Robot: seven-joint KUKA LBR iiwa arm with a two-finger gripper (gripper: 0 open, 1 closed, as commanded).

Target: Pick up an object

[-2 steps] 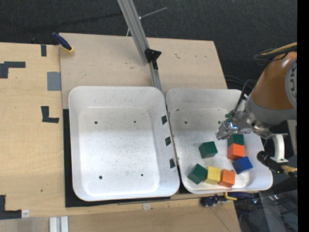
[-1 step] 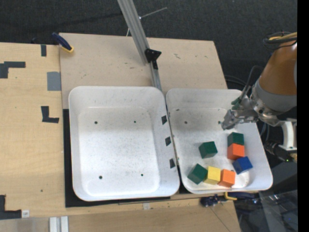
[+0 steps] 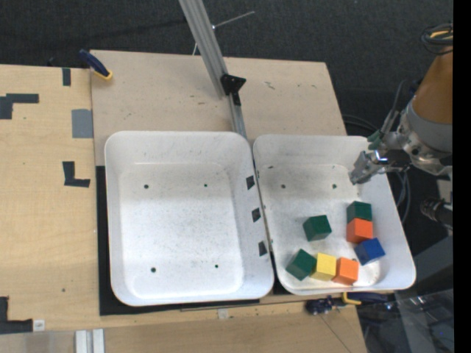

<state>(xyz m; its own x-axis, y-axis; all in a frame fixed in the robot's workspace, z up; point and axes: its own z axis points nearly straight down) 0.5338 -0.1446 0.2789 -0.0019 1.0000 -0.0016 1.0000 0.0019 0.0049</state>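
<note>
1. The gripper [image 3: 363, 169] hangs over the far right corner of the right bin [image 3: 294, 151], close to its right rim; from here I cannot tell how its claw stands, and I see nothing in it.
2. All the blocks sit in the near right part of that bin. A green cube [image 3: 317, 227] stands alone towards the middle.
3. Along the right wall runs a column: a green block [image 3: 360, 211], an orange block [image 3: 360, 230] touching it, then a blue block [image 3: 369, 251].
4. Along the near rim lies a tight row: a dark green block [image 3: 301, 264], a yellow block [image 3: 324, 265] and a second orange block [image 3: 346, 270].
5. The bin's left and far floor is bare white.
6. The left bin [image 3: 118, 197] offers wide open floor.
</note>
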